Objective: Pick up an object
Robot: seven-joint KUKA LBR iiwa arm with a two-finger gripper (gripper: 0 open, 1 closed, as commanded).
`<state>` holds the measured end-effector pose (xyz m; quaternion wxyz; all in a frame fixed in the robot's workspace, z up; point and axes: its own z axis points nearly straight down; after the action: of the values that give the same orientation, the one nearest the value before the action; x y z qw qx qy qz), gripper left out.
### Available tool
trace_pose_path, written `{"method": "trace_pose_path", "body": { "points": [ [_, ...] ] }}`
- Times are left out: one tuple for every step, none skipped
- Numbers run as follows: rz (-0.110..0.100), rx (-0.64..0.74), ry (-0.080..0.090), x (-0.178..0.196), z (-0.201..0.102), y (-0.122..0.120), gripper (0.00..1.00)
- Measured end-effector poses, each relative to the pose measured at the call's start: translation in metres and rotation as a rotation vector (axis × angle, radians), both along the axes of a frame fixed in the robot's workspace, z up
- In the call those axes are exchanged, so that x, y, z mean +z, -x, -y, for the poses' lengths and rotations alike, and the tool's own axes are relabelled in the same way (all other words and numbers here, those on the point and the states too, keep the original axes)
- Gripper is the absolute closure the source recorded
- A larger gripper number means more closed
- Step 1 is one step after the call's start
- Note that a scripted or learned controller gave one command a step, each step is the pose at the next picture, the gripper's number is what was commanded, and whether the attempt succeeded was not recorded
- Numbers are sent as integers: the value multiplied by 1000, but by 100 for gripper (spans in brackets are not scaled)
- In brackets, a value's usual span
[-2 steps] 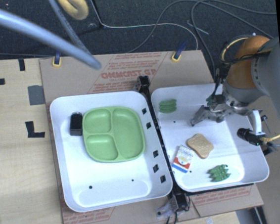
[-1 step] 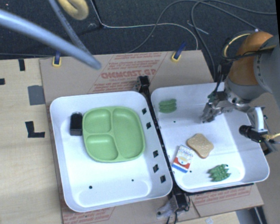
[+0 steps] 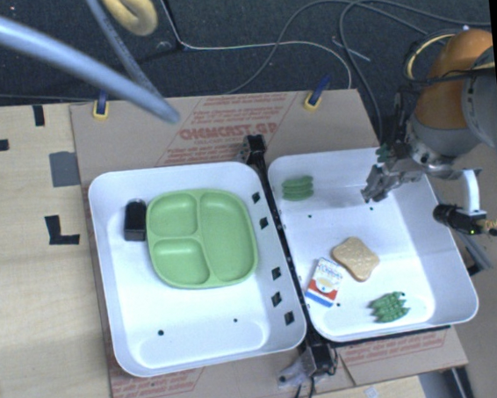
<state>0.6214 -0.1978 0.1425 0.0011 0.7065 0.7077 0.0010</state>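
The claw hovers over the right bin's bare far floor; whether it is spread cannot be told. Candidate objects lie apart for single grasps: green disc, bread slice, small carton, green sprig.

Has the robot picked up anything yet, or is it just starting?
Nothing looks picked up yet. The hand is over the far right part of the right bin, with nothing seen between its fingers. The bread slice, small carton, green round piece and green leafy toy all lie on the bin floor. Reaching one, closing on it and lifting it are left.
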Motion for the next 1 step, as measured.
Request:
{"method": "trace_pose_path", "body": {
  "points": [
    [2,1,1,61,-6,4,100]
  ]
}}
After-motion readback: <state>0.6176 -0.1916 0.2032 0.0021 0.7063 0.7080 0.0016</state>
